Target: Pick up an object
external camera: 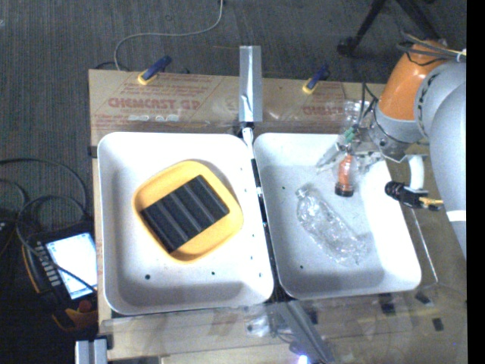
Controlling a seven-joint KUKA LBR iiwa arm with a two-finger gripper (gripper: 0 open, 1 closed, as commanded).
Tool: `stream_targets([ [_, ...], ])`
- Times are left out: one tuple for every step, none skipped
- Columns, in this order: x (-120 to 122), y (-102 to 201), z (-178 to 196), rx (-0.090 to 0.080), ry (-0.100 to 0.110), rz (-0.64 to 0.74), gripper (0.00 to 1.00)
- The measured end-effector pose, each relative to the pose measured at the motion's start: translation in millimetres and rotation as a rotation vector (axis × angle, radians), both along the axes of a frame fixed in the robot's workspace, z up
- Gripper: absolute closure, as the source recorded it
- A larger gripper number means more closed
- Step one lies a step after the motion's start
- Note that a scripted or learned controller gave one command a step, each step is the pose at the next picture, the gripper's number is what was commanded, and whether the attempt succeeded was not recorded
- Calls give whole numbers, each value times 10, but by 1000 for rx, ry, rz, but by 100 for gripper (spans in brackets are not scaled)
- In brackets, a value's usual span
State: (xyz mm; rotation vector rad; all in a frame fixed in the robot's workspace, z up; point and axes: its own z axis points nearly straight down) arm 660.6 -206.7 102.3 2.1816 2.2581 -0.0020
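Robot gripper (345, 174) hangs above the right bin (394, 275), apparently gripping a small orange bottle (345, 176); lifting clear comes next.

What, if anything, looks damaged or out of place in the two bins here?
The clear plastic bottle in the right bin lies on its side and looks crumpled. The yellow tray with a black ribbed insert sits askew in the left bin. A small orange object sits under the claw.

yellow tray (189, 209), crumpled bottle (328, 224), arm (424, 105)
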Motion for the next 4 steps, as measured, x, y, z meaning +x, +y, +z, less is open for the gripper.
stream_targets([
  [-36,-80,-3,11,-9,191,0],
  [-428,-161,995,0,1,409,0],
  [-311,725,25,1,0,466,0],
  [-309,745,108,5,-1,467,100],
])
